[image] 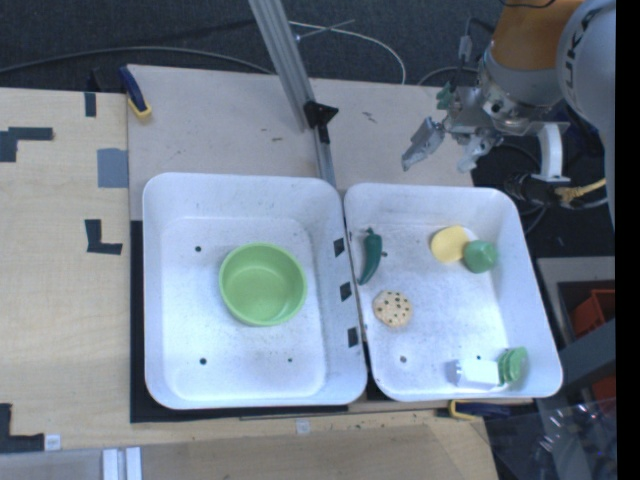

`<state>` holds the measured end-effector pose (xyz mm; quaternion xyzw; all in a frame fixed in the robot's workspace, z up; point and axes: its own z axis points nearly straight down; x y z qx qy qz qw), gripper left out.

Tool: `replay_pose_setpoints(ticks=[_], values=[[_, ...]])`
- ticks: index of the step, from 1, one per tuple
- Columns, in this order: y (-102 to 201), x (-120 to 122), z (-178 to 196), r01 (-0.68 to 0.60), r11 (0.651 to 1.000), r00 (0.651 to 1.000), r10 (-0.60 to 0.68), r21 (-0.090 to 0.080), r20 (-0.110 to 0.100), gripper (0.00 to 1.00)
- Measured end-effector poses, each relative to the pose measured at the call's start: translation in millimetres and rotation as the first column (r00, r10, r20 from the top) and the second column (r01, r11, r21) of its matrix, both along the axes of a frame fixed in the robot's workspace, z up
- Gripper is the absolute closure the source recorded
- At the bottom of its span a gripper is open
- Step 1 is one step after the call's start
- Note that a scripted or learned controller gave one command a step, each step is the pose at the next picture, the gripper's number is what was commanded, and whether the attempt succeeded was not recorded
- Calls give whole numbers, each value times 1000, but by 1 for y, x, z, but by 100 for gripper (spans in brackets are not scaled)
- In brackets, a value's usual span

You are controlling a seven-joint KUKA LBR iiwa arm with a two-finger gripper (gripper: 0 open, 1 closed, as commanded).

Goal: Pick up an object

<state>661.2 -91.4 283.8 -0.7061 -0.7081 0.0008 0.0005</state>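
Note:
My gripper point(447, 150) hangs above the back edge of the right bin point(520, 230), open, with nothing between its fingers. Below it in that bin lie a green chili pepper point(371, 255), a yellow round piece point(449, 243) touching a small green cup-shaped piece point(480, 256), and a speckled cookie point(392, 308). In the front right corner sit a white block point(478, 372) and a green piece point(514, 364) side by side. A green bowl point(262, 284) stands in the left bin point(175, 368).
A slanted metal pole point(288, 53) rises from the back of the bench between the bins. A blue and yellow clamp point(134, 93) lies at the back left. Cables run behind the bench.

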Motion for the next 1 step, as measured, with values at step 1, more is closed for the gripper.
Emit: replay_pose_setpoints(ticks=[1], values=[[0,0,0,0,1000,1000,0,0,0,0]])
